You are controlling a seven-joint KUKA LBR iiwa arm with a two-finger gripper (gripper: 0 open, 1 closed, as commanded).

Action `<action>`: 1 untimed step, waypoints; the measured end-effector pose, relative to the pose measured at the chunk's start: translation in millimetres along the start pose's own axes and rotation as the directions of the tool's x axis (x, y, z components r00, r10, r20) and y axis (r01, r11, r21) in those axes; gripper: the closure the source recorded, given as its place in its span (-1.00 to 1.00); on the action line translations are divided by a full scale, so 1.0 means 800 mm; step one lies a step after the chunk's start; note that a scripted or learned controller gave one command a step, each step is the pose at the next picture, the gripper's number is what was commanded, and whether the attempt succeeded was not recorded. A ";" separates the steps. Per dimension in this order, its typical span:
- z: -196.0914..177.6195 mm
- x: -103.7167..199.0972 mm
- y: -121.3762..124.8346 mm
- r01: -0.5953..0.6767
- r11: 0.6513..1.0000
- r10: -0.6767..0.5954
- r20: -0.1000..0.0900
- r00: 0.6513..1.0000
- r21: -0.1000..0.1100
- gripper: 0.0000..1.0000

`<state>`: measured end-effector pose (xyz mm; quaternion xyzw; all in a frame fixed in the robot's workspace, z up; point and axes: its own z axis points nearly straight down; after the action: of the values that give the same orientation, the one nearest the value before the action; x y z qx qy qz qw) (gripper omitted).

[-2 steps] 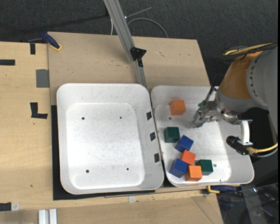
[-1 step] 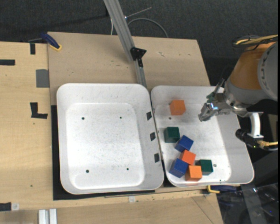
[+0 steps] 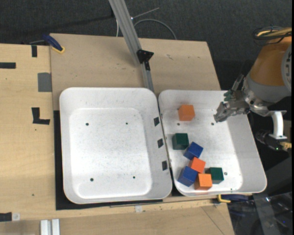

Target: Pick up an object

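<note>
- Bottom of frame, lower end of right bin (image 3: 250,146): cluster of blocks. Orange block (image 3: 204,180) touching blue block (image 3: 188,175); dark green block (image 3: 216,174) just beside the orange one, on its right.
- Just above these: a second small orange block (image 3: 198,165), and over it another blue block (image 3: 193,150), tilted.
- Left of that, mid-bin: dark green block (image 3: 181,141), near the bin's left wall.
- Further up: lone orange block (image 3: 186,112), apart from the cluster.
- Left bin (image 3: 68,131): white, speckled floor.
- Right middle of frame: gripper (image 3: 224,112) low over the right bin's upper right part, well right of the lone orange block. No block between its fingers; finger spread too small to make out.
- Top of frame: slanted metal bar (image 3: 127,26) running up across the bench.
</note>
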<state>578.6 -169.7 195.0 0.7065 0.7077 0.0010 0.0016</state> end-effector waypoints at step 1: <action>-0.023 0.001 0.001 0.000 1.000 0.000 -0.001 1.000 0.002 1.00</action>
<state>579.3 -169.2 213.4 0.7066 0.7076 0.0005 0.0006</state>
